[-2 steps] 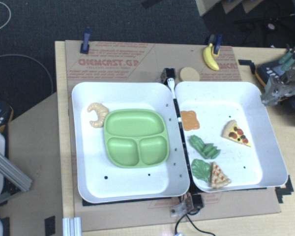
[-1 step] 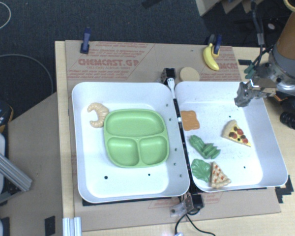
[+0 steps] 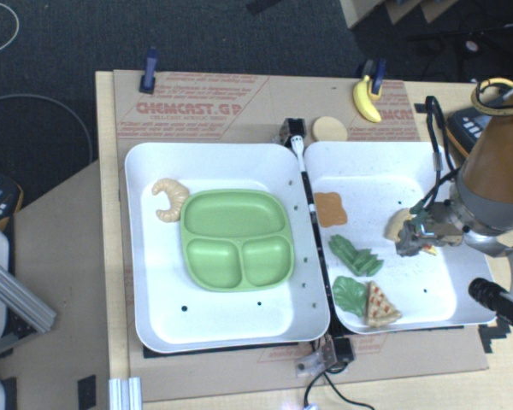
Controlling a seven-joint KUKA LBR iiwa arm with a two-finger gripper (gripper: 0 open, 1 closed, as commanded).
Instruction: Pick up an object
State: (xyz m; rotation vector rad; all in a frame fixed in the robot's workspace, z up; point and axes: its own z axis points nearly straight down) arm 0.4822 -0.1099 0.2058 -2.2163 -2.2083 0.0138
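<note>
Over in the right-hand shallow white plastic bin (image 3: pixel 427 301), the arm's end effector (image 3: pixel 415 239) sits low beside a small pale tan lump (image 3: pixel 398 223), and honestly I can't tell how it's set. Candidates for picking nearby: a flat brown square piece (image 3: pixel 329 209), a green leafy toy (image 3: pixel 356 255), and a toy pizza slice (image 3: pixel 379 304), all apart from it. My guess is it could pinch bare bin floor or nudge the lump away. The left white bin (image 3: pixel 145 254) has a green sectioned plate (image 3: pixel 237 238) and a tan croissant-shaped toy (image 3: pixel 170 198). A yellow toy banana (image 3: pixel 367 101) lies on the cardboard-covered surface (image 3: pixel 205 101), dark carpet around.
</note>
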